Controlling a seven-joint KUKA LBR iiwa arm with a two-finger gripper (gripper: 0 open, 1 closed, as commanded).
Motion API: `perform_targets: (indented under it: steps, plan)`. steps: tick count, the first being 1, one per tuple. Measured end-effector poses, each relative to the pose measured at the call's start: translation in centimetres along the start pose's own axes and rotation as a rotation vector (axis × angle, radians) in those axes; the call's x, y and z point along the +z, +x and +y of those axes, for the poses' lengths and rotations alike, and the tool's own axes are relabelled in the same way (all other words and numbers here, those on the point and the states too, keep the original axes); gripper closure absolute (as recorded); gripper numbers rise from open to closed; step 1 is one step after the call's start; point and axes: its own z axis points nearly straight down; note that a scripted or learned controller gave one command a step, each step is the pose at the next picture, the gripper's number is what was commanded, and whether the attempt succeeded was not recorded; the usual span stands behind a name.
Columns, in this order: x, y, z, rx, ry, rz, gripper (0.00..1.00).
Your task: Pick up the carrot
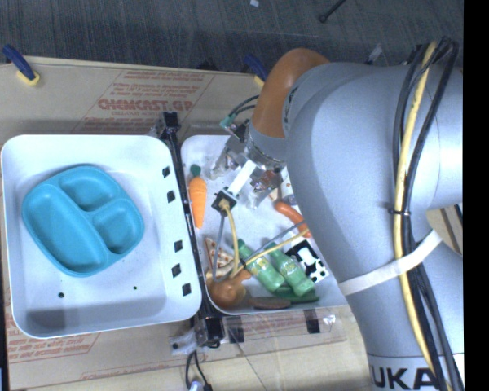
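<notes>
Two shallow white bins sit side by side on the counter (65, 96), which is covered with printed cardboard and held by blue clamps (20, 63) at its far edge. The left bin (33, 300) carries a blue divided plate (81, 217), resting toward its left side and well apart from everything else. The right bin (197, 149) is crowded, and the big grey arm (367, 186) with its orange band (281, 88) reaches in from the right, covering much of that bin's right side. The carrot (197, 199) lies close along the right bin's left wall, roughly midway down it, its green top pointing toward the far edge and its orange body running toward the near edge. The end effector (244, 169) hangs over the far part of the right bin, just to the right of the carrot and apart from it; from where I stand I cannot tell how it is set, since its tip is tangled up visually with the clutter below. Nothing of the carrot is inside it. Toward the bin's near edge lie a green item (279, 277), a brown rounded thing (226, 292) near the near-left corner, and a small orange-red piece (289, 212) beside the arm.
</notes>
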Motion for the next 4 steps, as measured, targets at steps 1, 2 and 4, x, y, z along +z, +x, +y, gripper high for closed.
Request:
perform_targets:
  steps: [1, 2, 4]
  plan:
    - [-1.2, 0.2, -0.1, -0.008, 0.006, 0.001, 1.00]
    - [-1.2, 0.2, -0.1, -0.009, 0.006, 0.000, 0.00]
    - [-1.0, -2.5, -2.1, 0.135, 0.010, -0.004, 1.00]
